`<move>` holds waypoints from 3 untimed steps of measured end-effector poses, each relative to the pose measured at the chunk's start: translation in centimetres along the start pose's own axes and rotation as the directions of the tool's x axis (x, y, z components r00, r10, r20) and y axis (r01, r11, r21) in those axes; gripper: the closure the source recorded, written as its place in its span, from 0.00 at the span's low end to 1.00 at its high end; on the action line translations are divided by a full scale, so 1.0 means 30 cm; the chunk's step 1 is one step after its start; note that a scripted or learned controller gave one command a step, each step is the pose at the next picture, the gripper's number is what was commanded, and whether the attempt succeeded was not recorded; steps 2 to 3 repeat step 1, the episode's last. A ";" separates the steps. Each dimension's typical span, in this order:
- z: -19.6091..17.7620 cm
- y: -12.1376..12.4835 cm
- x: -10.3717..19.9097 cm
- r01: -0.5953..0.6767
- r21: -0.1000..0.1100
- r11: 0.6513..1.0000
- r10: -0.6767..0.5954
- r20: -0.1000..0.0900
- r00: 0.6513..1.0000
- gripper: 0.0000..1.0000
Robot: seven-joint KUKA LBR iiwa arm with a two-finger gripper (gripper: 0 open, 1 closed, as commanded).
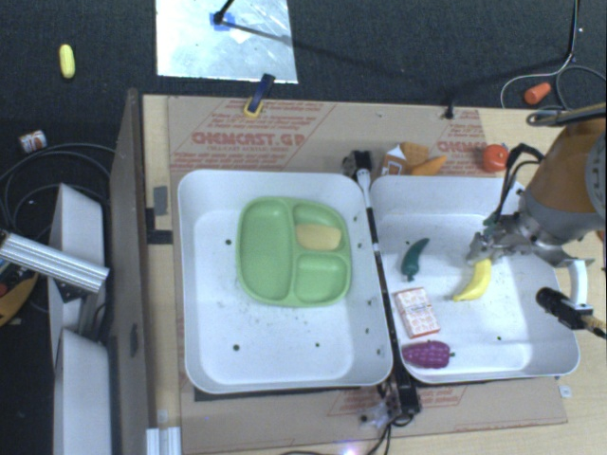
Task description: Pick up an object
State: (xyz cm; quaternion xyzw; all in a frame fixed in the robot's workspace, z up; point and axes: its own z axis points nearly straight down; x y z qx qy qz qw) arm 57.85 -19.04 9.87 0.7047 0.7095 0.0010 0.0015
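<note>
Purple grapes lay nearest; end effector hovered over banana, likely targeting it, grip state indiscernible.

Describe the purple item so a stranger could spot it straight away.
Start at the right-hand white bin, the one the arm reaches into. Go to its near edge, just below the small red-and-white box. The purple toy grape bunch lies there, the only purple, bumpy thing; its neighbours are a yellow banana and a green pepper.
</note>
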 end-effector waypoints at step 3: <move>-0.244 -0.041 0.260 0.003 -0.001 1.000 -0.003 -0.002 1.000 1.00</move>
